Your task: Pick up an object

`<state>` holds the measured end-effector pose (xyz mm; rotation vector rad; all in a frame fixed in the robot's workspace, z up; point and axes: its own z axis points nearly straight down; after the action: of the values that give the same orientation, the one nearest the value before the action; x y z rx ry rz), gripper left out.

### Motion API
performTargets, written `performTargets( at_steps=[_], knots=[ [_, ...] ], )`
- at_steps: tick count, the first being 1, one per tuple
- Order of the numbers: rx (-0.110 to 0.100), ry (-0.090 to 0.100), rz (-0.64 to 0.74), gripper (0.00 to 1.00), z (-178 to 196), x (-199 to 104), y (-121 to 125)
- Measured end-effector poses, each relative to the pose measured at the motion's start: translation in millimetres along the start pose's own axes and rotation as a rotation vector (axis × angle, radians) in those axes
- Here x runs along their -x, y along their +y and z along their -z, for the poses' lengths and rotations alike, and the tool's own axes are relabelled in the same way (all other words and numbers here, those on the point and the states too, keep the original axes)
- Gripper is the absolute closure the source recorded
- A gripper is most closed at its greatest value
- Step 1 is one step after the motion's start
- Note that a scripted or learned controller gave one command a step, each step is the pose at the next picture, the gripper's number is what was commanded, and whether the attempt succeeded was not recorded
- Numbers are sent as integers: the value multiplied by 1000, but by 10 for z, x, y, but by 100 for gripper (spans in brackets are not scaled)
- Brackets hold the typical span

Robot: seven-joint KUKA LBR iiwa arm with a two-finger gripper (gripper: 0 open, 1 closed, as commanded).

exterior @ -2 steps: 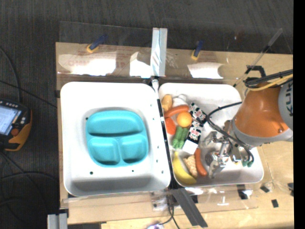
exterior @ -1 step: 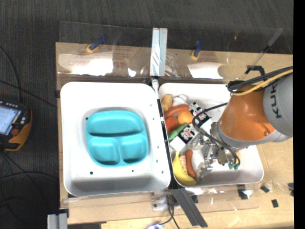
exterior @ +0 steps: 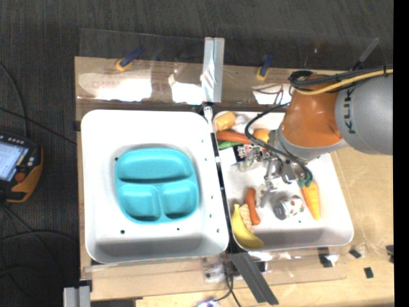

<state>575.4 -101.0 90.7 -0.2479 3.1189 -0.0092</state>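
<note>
orange tapered carrot (exterior: 311, 199) lying lengthwise, tip toward me, my gripper (exterior: 273, 183) beside it, finger state unclear

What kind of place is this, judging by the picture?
Probably a robotics lab test bench: a KUKA arm reaches over two white bins, toy food such as a banana, and a handheld controller nearby.

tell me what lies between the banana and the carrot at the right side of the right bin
In the camera view, between the banana and the carrot lie a red sausage-like piece and a small white spotted object, with the gripper just above them.
</note>
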Motion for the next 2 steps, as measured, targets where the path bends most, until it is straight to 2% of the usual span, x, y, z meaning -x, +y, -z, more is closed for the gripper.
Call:
performTargets(
  at_steps=[1,2],
  knots=[
    [3,-4,-108,0,13,-598,-11],
    [8,34,-101,0,56,627,-271]
  ],
)
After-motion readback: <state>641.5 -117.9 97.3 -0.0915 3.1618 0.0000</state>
